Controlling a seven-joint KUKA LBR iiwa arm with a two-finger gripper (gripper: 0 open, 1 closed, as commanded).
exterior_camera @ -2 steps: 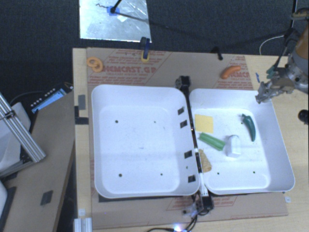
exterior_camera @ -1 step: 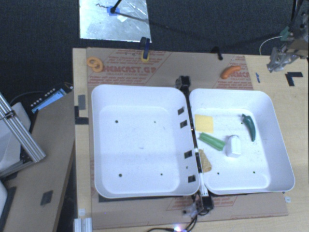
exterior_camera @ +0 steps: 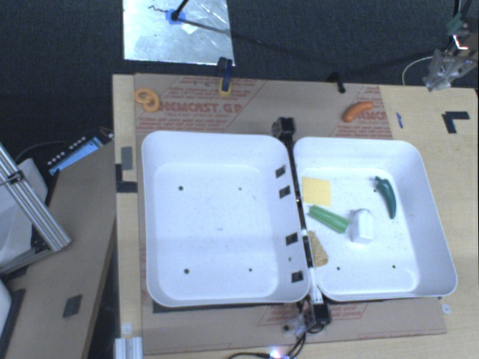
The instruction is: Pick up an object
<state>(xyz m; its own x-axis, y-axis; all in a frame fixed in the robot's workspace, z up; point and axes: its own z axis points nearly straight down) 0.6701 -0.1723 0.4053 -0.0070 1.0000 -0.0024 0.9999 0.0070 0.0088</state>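
Observation:
The right bin holds several small objects. A flat yellow square lies near its left wall. Just below it a light green stick lies at a slant, touching a white block on its right. A dark green pepper-shaped piece lies toward the right wall. A tan crumbly piece rests against the left wall, by the divider between the bins.
The left bin sits beside the right one on a cardboard sheet. On the cardboard behind the bins lie a pretzel, an orange sausage shape and a yellow-blue clamp. A shiny metal sheet lies farther back.

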